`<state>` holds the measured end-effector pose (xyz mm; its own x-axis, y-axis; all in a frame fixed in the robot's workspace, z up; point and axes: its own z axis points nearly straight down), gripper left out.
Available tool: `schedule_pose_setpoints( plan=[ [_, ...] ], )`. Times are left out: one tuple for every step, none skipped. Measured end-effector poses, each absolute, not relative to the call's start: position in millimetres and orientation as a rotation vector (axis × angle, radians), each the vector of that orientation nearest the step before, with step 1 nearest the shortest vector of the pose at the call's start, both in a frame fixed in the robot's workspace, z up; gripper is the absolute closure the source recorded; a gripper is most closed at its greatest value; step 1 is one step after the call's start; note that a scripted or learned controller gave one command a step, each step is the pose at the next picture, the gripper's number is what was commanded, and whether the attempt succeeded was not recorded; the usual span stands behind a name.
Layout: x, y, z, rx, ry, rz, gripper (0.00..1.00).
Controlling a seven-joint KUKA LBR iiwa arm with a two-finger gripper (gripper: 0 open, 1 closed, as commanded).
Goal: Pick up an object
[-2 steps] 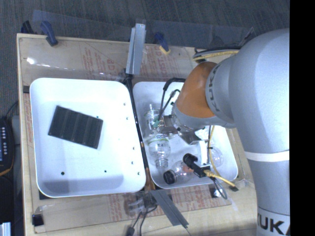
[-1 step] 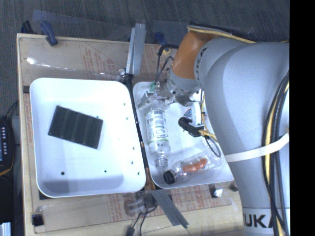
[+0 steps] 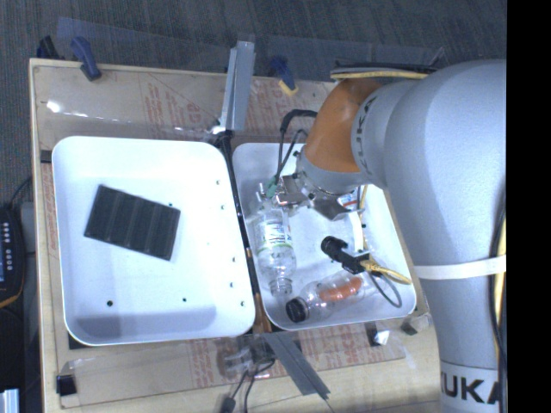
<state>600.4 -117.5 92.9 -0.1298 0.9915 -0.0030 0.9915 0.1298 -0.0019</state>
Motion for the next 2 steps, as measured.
schedule_pose_setpoints(
  plan=[
    [601.7,-115.4,103.8,2.066,2.367,-0.002,1.0],
    [640.7,-47.2,192.5,2.071,2.365,-0.001,1.0]
  ],
)
